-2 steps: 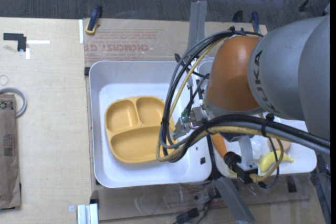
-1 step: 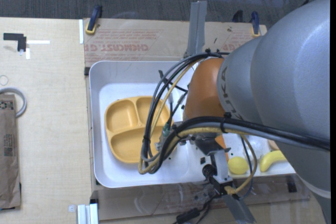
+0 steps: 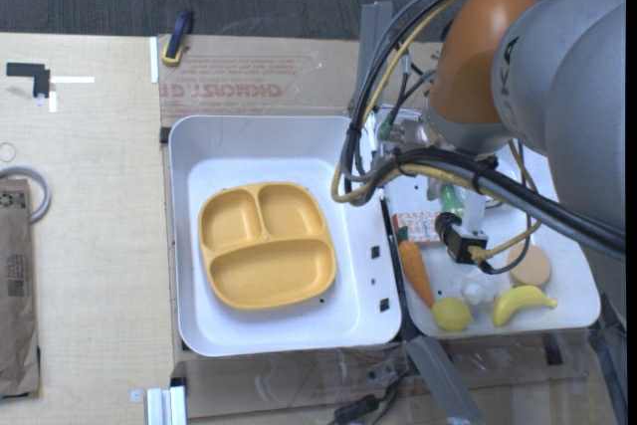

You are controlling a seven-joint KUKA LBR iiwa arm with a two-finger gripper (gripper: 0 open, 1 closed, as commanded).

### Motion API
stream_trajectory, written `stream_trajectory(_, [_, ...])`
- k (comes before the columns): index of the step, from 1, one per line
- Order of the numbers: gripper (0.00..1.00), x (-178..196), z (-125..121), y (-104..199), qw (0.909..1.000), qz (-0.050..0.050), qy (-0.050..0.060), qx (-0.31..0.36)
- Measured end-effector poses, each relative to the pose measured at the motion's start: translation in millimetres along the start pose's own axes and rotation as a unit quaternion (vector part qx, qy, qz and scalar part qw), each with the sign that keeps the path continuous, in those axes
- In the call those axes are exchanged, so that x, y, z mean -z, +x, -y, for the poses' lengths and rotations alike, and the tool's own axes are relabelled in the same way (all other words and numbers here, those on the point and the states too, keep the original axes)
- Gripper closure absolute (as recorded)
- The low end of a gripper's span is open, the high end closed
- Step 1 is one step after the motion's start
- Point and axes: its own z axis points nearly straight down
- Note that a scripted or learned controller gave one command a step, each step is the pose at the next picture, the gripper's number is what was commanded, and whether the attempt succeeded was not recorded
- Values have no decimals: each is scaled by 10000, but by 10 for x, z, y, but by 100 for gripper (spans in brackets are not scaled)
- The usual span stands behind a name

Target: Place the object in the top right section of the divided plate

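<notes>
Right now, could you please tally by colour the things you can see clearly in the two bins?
Yellow: 3 (divided plate, lemon, banana)
Orange: 1 (carrot)
Tan: 1 (round disc)
White: 1 (small lump)
Green: 1 (partly hidden piece)
Red-and-white: 1 (packet)
Total: 8

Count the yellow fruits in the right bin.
2: the lemon at the lower edge of the right bin, beside the carrot; the banana further right. The arm may hide others.

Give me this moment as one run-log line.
arm: over right bin | plate: in left bin | carrot, lemon, banana: in right bin | placing: not yet done
</notes>
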Motion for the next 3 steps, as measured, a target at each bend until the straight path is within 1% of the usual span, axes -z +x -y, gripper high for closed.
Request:
stream_trajectory(1, [0, -201, 617, -1237, 9938, -6, 15, -1109])
stream_trajectory(2, [0, -193, 862, 293, 9973, -3, 4, 731])
stream_trajectory(3, [0, -192, 65, -92, 9899, -2, -1, 1415])
